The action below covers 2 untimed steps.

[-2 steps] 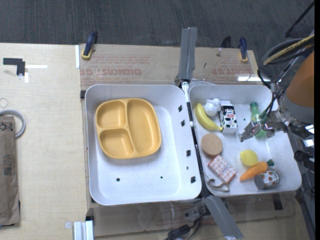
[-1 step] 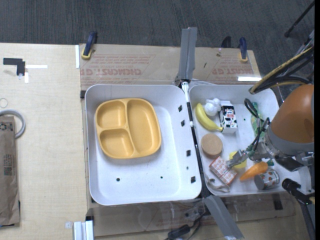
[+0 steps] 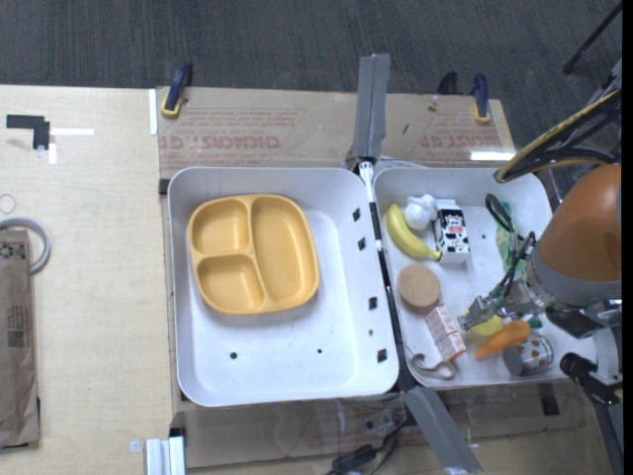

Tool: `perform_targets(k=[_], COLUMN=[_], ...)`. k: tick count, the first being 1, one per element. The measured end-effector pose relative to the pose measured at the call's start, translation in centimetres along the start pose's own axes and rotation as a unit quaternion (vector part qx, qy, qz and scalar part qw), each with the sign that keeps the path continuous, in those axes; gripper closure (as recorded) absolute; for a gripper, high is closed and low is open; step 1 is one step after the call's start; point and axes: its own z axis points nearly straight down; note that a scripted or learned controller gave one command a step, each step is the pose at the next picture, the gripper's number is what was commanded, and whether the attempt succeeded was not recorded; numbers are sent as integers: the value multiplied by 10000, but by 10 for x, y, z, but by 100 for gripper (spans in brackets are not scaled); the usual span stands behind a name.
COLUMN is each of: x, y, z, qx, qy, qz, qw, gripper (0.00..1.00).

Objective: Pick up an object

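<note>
1. My end effector (image 3: 492, 312) hung low in the right bin (image 3: 410, 181), toward that bin's 4 o'clock corner, with my wrist and its orange band rising off at 2 o'clock.
2. I could not tell how far it was open, or whether it had hold of anything: clutter and my own wrist hid that part.
3. The carrot (image 3: 504, 337) lay just beside the tip at 5 o'clock, its long axis running from 8 o'clock up to 2 o'clock. I judged it the nearest pick.
4. The tan disc (image 3: 419, 287) sat at 9 o'clock, a little apart; the snack packet (image 3: 446, 334) lay at 8 o'clock.
5. The banana (image 3: 407, 234) lay farther off at 10 o'clock, its curve running 11 to 5.
6. The yellow plate (image 3: 254, 254) sat well apart at 9 o'clock, in the left bin (image 3: 287, 379).
</note>
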Motion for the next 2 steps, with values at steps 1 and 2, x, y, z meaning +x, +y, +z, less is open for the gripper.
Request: perform_targets(k=[1,2], x=[41,74], y=[43,42], z=[-111,-90], qx=[13,20], qy=[7,13], qz=[493,-186], qw=[9988,9998], gripper=[100,100])
